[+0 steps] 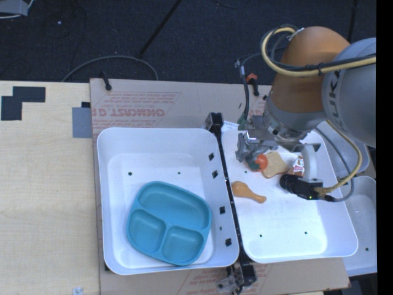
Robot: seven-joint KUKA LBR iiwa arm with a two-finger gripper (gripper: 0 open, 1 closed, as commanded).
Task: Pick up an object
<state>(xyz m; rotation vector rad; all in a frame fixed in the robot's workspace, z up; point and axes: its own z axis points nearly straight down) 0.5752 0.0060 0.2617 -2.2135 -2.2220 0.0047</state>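
A: The bench (43,183) bears the left bin (153,137), which holds a blue plate (167,222). And the arm?

B: Its gripper (249,147) sits low in the right bin (295,241), beside a red-and-tan toy (270,163) and near a drumstick (247,192). Wide or closed, nobody can tell. Probably the approach step; next it must close squarely on one piece and lift.

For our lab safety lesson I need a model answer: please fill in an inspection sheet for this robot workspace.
Surface: left bin and right bin, white, side by side on cardboard over a pale bench.
Job's things: tan drumstick toy and a cluster with a red-orange piece, both in the right bin.
Clutter: blue divided plate in the left bin.
Grippers: gripper low over the right bin's upper-left corner, at the cluster; any hold cannot be told.
Cables: black cable across the floor beyond the bench.
Surroundings: dark carpet.
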